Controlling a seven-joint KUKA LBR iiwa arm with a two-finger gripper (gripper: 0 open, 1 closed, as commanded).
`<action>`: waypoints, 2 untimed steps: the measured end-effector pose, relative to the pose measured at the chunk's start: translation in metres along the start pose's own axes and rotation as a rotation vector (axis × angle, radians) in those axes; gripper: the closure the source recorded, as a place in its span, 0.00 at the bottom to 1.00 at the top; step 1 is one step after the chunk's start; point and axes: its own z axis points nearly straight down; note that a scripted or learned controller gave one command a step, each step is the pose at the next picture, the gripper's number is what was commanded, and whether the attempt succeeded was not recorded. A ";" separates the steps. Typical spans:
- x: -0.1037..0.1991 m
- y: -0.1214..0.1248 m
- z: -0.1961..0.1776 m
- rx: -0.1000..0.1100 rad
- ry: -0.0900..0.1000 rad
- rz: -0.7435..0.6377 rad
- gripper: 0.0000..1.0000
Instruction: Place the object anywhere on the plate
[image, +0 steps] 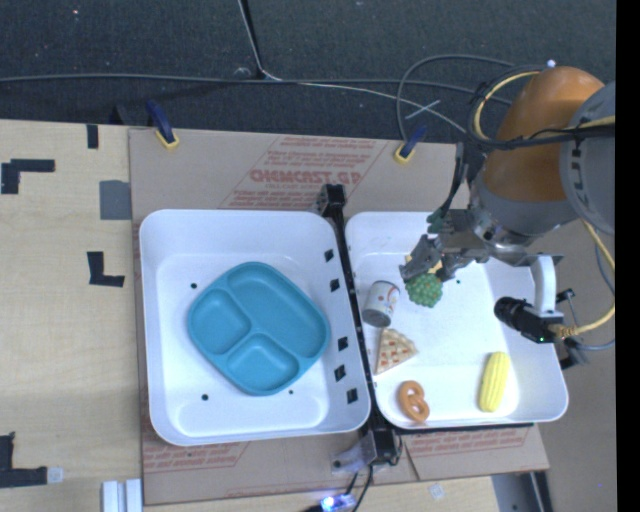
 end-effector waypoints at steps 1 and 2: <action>0.050 0.010 -0.003 0.000 0.000 -0.001 1.00; 0.111 0.016 0.000 0.001 0.000 -0.001 1.00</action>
